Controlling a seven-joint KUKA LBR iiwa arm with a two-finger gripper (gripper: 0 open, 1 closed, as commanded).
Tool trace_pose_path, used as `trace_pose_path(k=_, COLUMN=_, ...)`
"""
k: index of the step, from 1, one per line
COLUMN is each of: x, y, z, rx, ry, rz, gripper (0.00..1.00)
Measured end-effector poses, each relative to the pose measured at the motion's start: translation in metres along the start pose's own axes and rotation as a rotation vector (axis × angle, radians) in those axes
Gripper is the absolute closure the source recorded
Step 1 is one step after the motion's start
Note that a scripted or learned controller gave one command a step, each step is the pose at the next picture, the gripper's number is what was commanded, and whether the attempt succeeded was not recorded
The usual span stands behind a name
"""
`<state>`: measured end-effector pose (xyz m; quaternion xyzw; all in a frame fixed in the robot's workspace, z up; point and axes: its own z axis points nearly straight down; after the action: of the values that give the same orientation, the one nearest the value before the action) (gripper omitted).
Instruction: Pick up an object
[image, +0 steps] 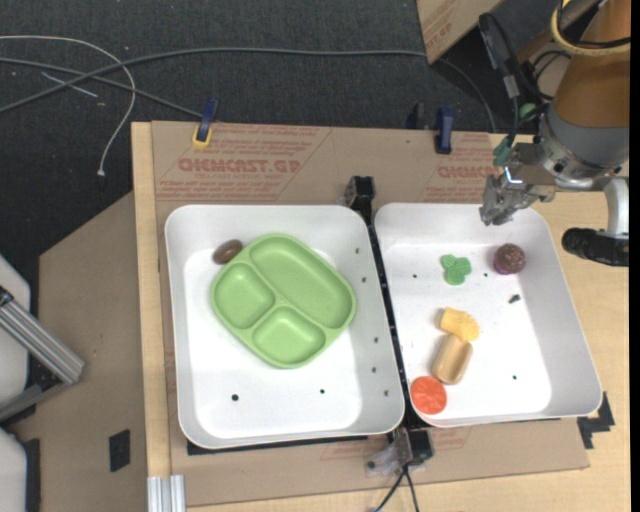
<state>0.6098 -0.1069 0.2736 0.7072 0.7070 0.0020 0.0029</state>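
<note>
- Here the gripper (497, 210) hangs at the far edge of the right bin (570, 330), over its back rim, with the grey arm (590, 110) and its orange band rising behind it toward the upper right.
- Whether it is spread or pressed together cannot be told from this slanted view; nothing shows pinched in it.
- Nearest to it, just below and slightly right, lies a dark purple round object (509, 259).
- Below and a little left of the gripper sits a small green object (456, 268), near the purple one but apart from it.
- Farther below the gripper, a yellow piece (459, 322) touches a tan cylinder (451, 359), and an orange-red disc (429, 395) lies just beside the cylinder's lower end, near the bin's front left corner.
- Well to the gripper's left, the left bin (200, 400) holds a green divided tray (283, 299), tilted on the bin floor.
- A small brown object (228, 251) lies against the tray's upper left edge, well apart from the gripper.
</note>
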Motion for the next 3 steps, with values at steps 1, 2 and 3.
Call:
trace_pose_path(k=1, x=0.052, y=-0.021, z=0.001, rx=0.01, ry=0.003, rz=-0.004, gripper=1.0)
trace_pose_path(k=2, x=0.101, y=-0.039, z=0.02, rx=0.012, ry=0.004, rz=-0.006, gripper=1.0)
trace_pose_path(k=3, x=0.155, y=-0.071, z=0.027, rx=0.013, ry=0.005, rz=-0.007, gripper=1.0)
